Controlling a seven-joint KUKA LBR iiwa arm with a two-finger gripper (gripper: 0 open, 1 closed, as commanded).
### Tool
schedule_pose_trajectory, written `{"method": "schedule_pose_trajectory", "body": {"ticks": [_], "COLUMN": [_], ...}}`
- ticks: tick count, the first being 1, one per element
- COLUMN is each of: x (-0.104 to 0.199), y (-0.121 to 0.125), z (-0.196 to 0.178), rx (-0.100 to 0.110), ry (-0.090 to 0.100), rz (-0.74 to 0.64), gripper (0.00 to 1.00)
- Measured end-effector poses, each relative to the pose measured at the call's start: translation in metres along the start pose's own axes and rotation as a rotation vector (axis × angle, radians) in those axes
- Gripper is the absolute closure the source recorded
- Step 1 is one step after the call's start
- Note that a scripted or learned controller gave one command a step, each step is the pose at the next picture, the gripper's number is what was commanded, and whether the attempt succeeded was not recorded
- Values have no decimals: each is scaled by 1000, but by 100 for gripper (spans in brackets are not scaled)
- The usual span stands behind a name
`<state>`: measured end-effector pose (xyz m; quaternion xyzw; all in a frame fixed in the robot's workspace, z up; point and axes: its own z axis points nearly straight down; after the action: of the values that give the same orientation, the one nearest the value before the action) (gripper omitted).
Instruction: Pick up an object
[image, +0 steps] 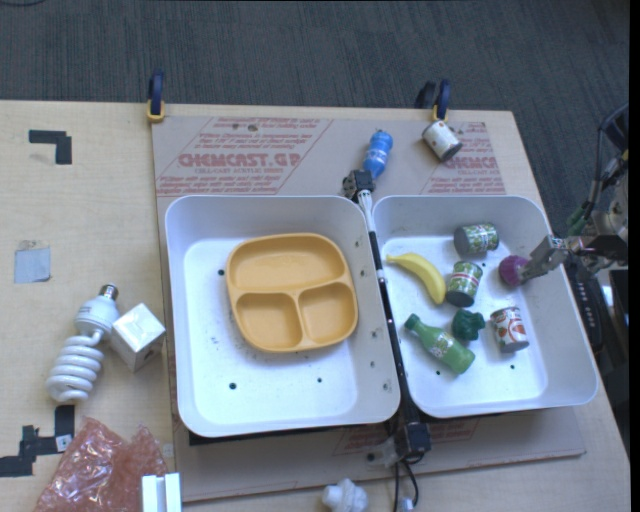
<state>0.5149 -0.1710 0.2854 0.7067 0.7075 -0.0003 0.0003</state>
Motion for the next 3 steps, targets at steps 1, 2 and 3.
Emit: {"method": "schedule_pose_trajectory", "body": {"ticks": [1, 2, 3], "x": [3, 52, 52], "y": [69, 114, 115], "z": [159, 193, 183], "rx": [0, -1, -2], "ry": [0, 0, -1], "rz": [1, 0, 0], "gripper": [0, 0, 100]}}
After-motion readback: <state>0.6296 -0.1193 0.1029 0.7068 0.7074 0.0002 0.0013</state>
